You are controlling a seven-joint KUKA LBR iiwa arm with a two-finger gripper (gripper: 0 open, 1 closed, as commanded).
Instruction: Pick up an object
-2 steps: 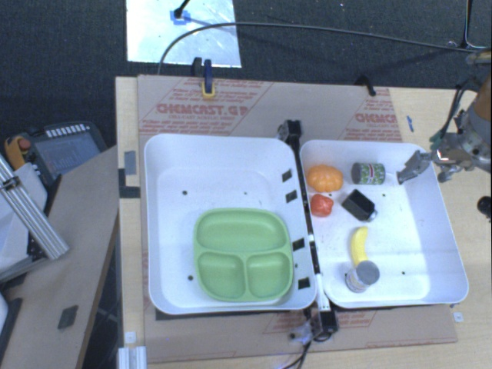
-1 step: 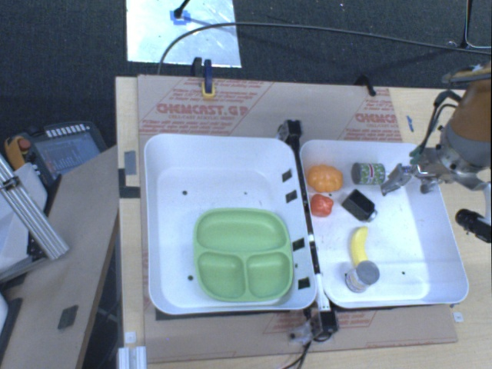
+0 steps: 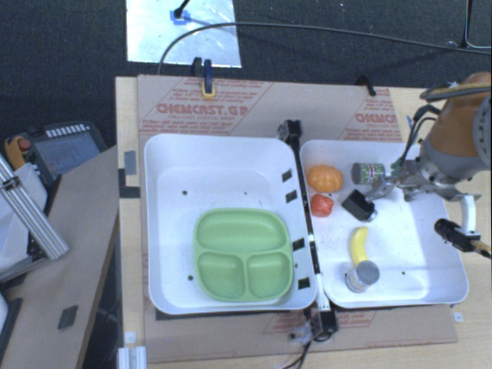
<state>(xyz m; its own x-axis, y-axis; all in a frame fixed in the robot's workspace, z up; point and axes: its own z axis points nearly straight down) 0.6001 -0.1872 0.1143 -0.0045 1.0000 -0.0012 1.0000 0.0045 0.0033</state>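
The right bin (image 3: 442,283) holds an orange (image 3: 324,177), a small red tomato (image 3: 321,204), a green-labelled can (image 3: 369,173) lying on its side, a yellow banana (image 3: 358,244) and a grey-topped cup (image 3: 361,275) just in front of the banana. My gripper (image 3: 359,204) is the black tip at the end of the arm (image 3: 453,141), which reaches in from the right. It hangs low over the bin floor, just right of the tomato, below the can and above the banana. Nothing shows held in it.
The left bin (image 3: 165,206) holds a green divided plate (image 3: 242,254). A black clip-lined divider (image 3: 301,206) separates the two bins. A black fitting (image 3: 457,235) from the arm sticks out over the right bin's right rim. Bare floor lies at the right bin's front right.
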